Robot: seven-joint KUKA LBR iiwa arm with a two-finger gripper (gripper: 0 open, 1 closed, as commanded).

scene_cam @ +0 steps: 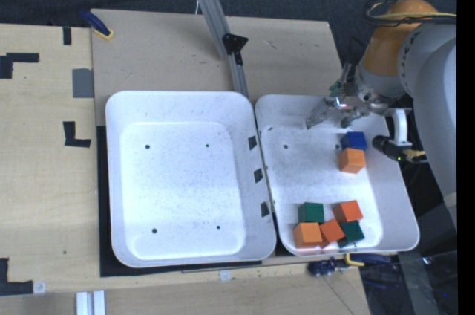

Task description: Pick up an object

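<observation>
**Gripper over right bin's far edge, grip state unreadable**

Gripper (338,107) sits at the far (upper) part of the right bin (293,157), near its top rim. Metallic wrist hardware and cabling clutter that spot; can't tell how far it's open, can't tell if anything is in it. No block visibly between it.

Arm (430,76) comes in from the right, orange band (390,46) above the wrist.

Blocks, all in the right bin:
- blue block (355,140) just below/right of the gripper, close to it but whether touching is unclear.
- orange block (352,160) directly below the blue one, touching or nearly so.
- Cluster at the near end of the bin: green block (312,212), an orange one (347,211) to its right, another orange (307,234) at the lower left, a third orange (332,231) in the middle, dark green block (352,232) at lower right. Packed tight, edges touching.

Left bin (119,157) sits beside the right one, rims meeting in the middle. Both on the wooden bench (44,172). A grey metal bar (211,1) runs diagonally from the top edge down to the seam between the bins.
</observation>
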